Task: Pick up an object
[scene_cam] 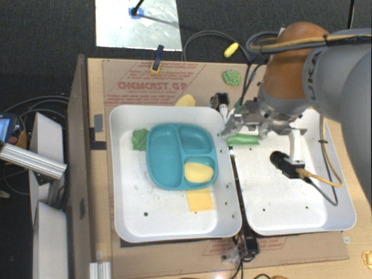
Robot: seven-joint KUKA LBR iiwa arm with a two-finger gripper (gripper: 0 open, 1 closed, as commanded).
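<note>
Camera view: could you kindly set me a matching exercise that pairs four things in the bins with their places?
Things:
1. yellow lump
2. yellow square
3. green leaf
4. green pod

Places:
A. right bin, by the gripper
B. left bin, left of the blue plate
C. in a compartment of the blue plate
D. left bin, at the blue plate's near edge

Pairs: 1-C, 2-D, 3-B, 4-A.
</note>
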